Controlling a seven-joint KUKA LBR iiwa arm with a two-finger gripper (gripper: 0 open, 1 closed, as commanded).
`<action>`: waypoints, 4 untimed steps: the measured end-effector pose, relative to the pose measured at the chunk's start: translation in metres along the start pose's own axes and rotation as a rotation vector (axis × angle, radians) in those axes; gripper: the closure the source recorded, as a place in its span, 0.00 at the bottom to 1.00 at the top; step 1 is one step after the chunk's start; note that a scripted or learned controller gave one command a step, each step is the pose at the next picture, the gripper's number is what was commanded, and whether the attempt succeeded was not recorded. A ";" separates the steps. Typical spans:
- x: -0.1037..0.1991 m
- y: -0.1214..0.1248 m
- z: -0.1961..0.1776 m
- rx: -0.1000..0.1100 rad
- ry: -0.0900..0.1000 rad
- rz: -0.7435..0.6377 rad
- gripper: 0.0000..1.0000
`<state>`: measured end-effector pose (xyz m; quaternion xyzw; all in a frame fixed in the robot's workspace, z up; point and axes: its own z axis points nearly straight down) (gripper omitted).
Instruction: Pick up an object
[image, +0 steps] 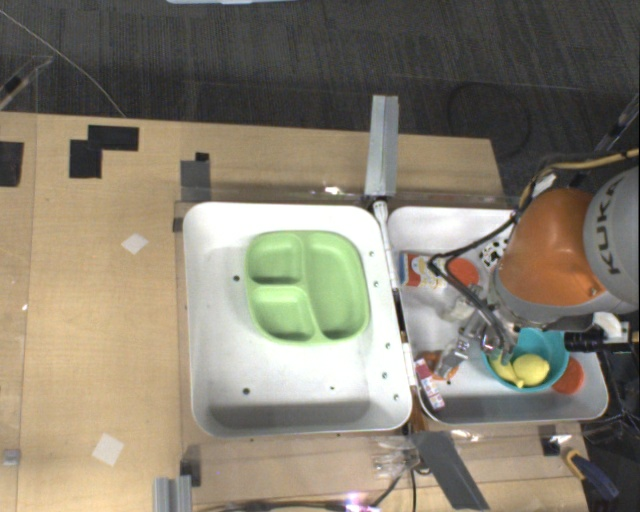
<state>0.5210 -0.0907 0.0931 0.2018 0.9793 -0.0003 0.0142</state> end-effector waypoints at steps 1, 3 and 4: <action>-0.068 -0.015 -0.013 0.004 0.023 0.001 0.00; -0.094 0.000 0.001 0.007 0.022 0.300 0.00; -0.066 -0.010 0.003 0.000 0.006 0.331 0.00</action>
